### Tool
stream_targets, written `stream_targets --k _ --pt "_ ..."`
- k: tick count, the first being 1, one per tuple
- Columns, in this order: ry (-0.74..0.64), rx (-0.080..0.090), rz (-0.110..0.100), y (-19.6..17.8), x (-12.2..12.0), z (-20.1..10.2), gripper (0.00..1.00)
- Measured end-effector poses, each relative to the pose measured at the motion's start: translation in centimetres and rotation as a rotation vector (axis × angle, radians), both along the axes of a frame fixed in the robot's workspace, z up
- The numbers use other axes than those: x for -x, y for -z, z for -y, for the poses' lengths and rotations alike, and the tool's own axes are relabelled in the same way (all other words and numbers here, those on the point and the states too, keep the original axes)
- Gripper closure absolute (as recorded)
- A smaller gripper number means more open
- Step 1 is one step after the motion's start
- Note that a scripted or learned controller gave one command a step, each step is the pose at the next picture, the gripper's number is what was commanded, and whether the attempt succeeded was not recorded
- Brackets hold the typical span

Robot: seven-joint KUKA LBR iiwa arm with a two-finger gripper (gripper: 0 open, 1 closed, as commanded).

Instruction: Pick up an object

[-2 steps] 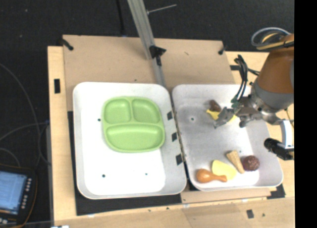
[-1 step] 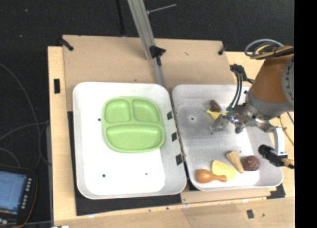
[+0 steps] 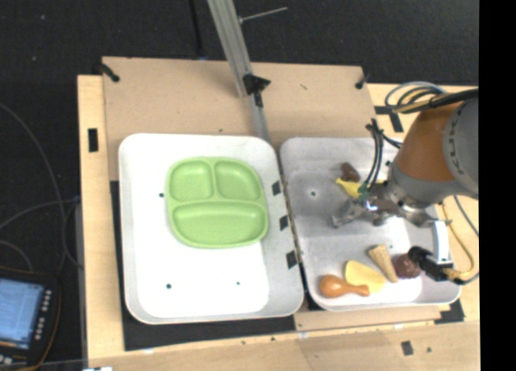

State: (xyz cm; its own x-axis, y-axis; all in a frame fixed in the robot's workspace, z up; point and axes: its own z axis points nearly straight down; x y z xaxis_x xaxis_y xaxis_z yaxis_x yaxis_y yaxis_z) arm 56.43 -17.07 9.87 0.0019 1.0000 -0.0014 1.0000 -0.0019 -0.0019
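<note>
Two shallow white bins are seen side by side on the table (image 3: 185, 95). In the left bin (image 3: 145, 281), a green divided plate (image 3: 216, 202) is laid toward the upper middle of the frame. The arm (image 3: 431, 156) is reached in from the right, and the gripper (image 3: 350, 215) is lowered over the middle of the right bin (image 3: 310, 168). Whether the gripper is released or clenched cannot be told, and nothing is seen to be grasped by it. Just above it, a small yellow piece (image 3: 348, 188) and a small brown piece (image 3: 349, 172) are found close together. Along the lower edge of the right bin, an orange-brown object (image 3: 339, 286), a yellow wedge (image 3: 365, 274), a tan cone (image 3: 384, 263) and a dark brown lump (image 3: 408, 266) are gathered.
</note>
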Motion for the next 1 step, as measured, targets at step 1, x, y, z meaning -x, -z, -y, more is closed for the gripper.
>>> stream_targets --k 1 --pt "0.005 0.000 0.006 -1.37 -0.16 0.11 1.00"
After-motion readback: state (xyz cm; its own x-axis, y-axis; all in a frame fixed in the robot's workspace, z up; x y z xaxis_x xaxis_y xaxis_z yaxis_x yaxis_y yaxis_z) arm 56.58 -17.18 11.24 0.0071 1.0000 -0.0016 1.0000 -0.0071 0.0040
